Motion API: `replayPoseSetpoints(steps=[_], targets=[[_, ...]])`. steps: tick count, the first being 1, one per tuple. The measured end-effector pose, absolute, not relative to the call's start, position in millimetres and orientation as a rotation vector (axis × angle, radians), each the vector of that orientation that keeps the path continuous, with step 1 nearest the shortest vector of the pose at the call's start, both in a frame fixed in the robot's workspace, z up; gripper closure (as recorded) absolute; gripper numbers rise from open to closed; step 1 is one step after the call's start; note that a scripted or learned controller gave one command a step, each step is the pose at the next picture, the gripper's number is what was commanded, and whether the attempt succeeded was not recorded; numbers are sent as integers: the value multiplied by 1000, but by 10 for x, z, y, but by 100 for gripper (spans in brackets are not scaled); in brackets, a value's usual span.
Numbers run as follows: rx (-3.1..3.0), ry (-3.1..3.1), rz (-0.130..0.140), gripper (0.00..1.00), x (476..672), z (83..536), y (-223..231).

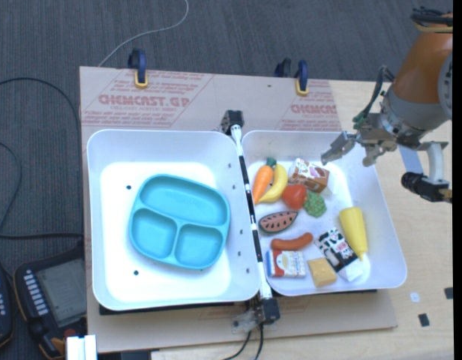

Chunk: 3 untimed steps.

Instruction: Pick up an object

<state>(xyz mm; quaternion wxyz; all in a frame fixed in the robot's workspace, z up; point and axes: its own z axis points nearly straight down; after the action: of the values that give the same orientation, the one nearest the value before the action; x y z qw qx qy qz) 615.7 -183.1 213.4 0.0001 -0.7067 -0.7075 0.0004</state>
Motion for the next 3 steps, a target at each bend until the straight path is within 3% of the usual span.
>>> replayPoseSetpoints(steps=[1,2,3], targets=[[-2219,-2220,4,0,5899,1029,-1537],[-2223,-2222,2,100,5909,1144,-1548],[-2223,-2222,2,0,5909,1144,-1548]])
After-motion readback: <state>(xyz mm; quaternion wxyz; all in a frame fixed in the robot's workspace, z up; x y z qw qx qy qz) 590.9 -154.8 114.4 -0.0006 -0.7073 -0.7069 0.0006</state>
